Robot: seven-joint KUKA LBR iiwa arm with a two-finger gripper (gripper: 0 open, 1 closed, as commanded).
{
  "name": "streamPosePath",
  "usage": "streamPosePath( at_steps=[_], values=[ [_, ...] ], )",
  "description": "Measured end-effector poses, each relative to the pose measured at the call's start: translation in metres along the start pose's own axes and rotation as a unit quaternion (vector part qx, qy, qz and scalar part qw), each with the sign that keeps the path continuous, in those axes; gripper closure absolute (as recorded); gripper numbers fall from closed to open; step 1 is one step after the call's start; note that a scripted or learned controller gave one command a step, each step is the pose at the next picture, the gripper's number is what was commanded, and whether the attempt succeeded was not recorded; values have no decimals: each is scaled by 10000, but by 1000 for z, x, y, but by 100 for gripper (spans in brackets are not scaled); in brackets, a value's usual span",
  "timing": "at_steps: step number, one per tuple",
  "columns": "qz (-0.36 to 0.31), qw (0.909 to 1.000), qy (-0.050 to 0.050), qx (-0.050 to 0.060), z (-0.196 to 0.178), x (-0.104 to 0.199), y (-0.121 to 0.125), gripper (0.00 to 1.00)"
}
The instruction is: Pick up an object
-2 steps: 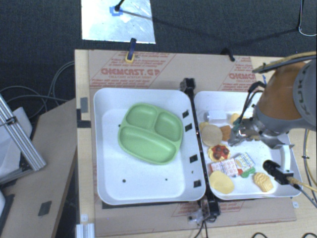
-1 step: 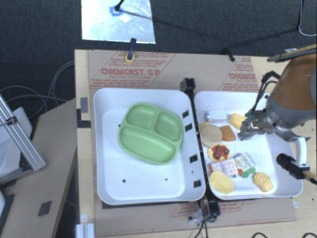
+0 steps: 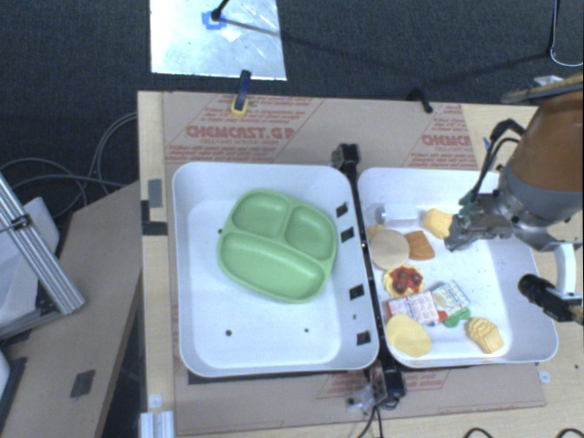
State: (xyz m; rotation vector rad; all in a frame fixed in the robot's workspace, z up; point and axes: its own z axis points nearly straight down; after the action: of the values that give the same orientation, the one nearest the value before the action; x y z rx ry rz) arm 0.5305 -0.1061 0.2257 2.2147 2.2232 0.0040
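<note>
We saw the gripper (image 3: pixel 459 235) low in the right bin (image 3: pixel 525 340) beside a yellow toy (image 3: pixel 438 222); we couldn't tell its opening. Crowded toys risked a miss.

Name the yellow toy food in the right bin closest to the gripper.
The small yellow piece at the bin's upper middle, just left of the gripper. The yellow round piece and ridged yellow piece lie by the bin's near edge.

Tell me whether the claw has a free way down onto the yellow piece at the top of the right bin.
Probably yes. The claw hangs just right of the yellow piece in the right bin, and nothing lies on top of it. The orange piece sits close on its lower left, which may crowd one finger.
</note>
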Motion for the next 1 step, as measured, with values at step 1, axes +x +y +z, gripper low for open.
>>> streamPosePath(
  at_steps=[1],
  values=[
    [-24, 10000, 10, 10, -10, 53, -13, 100]
  ],
)
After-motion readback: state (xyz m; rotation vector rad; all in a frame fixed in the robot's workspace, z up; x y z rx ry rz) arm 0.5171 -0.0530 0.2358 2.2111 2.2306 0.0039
